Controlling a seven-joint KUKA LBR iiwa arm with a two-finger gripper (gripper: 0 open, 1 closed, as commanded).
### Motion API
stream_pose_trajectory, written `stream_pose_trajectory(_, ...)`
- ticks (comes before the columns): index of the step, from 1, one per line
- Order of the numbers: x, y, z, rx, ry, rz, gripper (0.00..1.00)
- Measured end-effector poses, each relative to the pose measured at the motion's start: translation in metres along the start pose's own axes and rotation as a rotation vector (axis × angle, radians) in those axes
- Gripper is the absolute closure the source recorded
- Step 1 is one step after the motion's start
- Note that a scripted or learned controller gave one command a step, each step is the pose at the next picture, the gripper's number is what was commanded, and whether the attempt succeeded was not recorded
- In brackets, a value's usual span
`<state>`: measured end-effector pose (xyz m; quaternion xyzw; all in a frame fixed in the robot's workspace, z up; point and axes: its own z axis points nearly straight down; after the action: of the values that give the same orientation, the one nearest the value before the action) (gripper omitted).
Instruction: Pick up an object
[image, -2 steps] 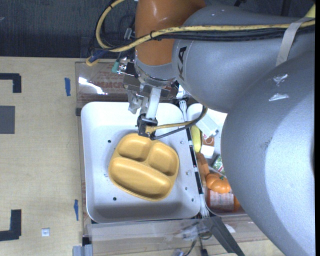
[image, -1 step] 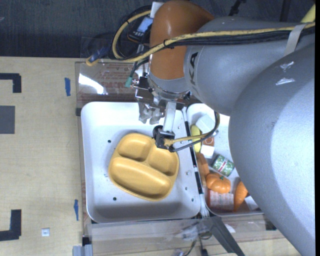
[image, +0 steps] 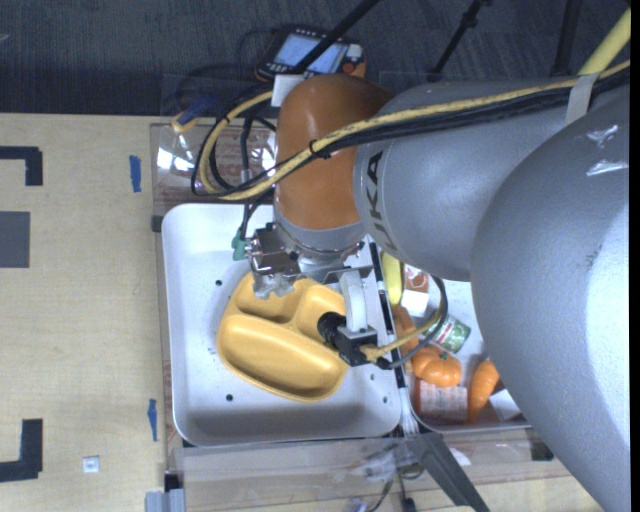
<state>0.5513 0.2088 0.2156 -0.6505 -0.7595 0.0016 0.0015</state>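
Observation:
A large yellow, lumpy object (image: 280, 345) lies in the left white bin (image: 195, 300), reaching from the bin's middle toward its front right. My gripper (image: 268, 275) hangs below the orange wrist band and sits right at the yellow object's upper left lobe, seemingly touching it. The grey arm covers the back of that object and much of the right bin. A black fitting with a yellow cable (image: 340, 335) rests over the yellow object's right side.
The right bin (image: 500, 408) holds a small orange pumpkin (image: 437, 368), a carrot (image: 483, 385), a green-labelled can (image: 453, 335), a red and white packet (image: 440, 400) and a yellow item (image: 391, 280). Cables and clear plastic (image: 215, 155) lie behind the left bin.

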Motion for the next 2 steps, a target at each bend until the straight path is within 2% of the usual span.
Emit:
stream_pose_trajectory(1, -0.020, 0.097, -0.067, -0.006, 0.000, 0.226, 1.00)
stream_pose_trajectory(2, -0.054, 0.025, -0.064, -0.002, 0.000, 0.114, 1.00)
